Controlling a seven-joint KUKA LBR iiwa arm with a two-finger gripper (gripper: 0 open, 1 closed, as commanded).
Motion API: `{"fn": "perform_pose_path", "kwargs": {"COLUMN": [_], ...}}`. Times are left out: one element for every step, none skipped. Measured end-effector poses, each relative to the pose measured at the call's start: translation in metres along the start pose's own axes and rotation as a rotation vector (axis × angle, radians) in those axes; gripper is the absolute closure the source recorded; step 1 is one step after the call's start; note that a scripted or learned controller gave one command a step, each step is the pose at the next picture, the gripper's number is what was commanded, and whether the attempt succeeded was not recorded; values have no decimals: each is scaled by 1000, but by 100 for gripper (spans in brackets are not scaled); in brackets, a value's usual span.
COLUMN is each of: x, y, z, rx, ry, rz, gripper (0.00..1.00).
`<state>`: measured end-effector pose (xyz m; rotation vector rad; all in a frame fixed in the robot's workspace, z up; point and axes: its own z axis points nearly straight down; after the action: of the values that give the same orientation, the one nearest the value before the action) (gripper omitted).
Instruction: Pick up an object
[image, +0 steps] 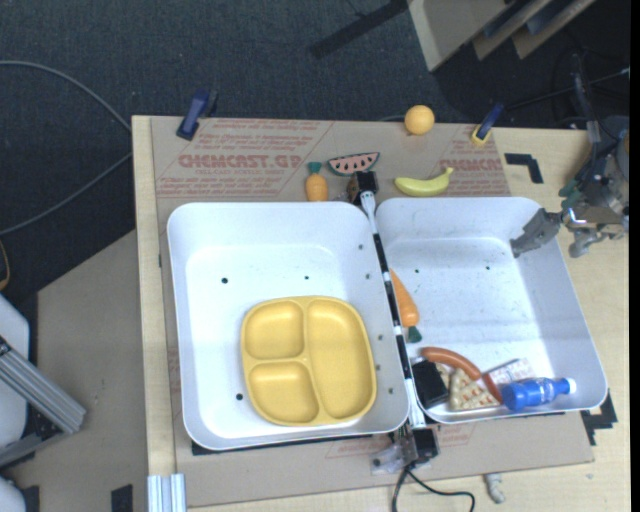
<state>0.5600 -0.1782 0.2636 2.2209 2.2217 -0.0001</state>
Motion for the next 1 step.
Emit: {"fn": "perform_pose_path", "kwargs": {"x": [9], "y": [37], "z": [80], "rx": [3], "ry": [1], "rz": [0], "gripper": [0]}}
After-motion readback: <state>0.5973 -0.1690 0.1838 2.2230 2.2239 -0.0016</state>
